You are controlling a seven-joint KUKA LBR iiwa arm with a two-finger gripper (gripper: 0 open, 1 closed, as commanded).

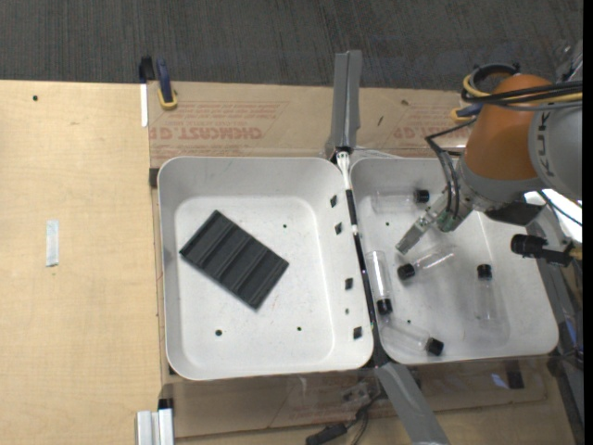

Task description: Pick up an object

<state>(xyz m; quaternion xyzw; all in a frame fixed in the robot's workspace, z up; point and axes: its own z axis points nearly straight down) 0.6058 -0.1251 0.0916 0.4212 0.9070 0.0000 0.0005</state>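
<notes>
the two-finger gripper (414, 236), its grip state unclear, hangs over the right white bin (519, 341) among roughly five clear black-capped tubes (379, 284); one ridged black slab (233, 259) lies in the left white bin (185, 341).

Arm (547, 146): grey rounded links, glossy orange band (505, 128) above wrist. Yellow and black cables (482, 82) looped behind it. Gripper (414, 236): slim metallic fingers, black bracket alongside.
</notes>
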